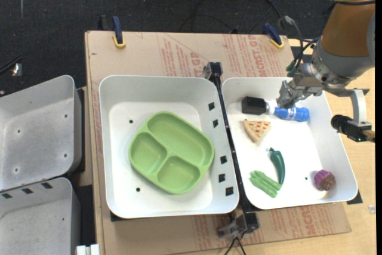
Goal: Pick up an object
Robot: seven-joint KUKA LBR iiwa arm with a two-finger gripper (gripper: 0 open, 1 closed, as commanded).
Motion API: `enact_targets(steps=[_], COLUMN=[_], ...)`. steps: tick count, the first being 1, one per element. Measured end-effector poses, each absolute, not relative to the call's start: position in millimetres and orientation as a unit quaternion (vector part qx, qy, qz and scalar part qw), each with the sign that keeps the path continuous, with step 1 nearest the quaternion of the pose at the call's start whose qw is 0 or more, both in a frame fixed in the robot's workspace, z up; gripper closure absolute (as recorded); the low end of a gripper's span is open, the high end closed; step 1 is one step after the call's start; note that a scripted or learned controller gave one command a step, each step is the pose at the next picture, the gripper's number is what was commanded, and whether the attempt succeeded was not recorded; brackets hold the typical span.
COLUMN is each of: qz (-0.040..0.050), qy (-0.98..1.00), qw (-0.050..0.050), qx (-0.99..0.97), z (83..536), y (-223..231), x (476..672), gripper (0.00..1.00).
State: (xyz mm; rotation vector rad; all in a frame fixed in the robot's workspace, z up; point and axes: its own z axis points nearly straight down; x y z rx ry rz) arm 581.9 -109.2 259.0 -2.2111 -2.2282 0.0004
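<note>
Camera view: my gripper (290, 98) hangs low over the right bin (341, 146), right at the blue bottle (292, 113) lying near its far wall; I cannot tell how the jaws stand. The black block (254, 106) lies just beside the bottle's cap end. My worry is that the round bottle rolls away or the jaws clip the block, spoiling the pick.

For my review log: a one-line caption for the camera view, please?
Claw poised over blue bottle in right bin; green tray in left bin.
</note>
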Motion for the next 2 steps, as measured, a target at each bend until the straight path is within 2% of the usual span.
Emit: enact_targets(steps=[1, 2], qz=[0.0005, 0.0004], qy=[-0.710, -0.709], qw=[0.002, 0.001], qx=[-0.705, -0.705], z=[243, 246], y=[-55, -11], x=[568.4, 558.6], gripper=[1.00, 1.00])
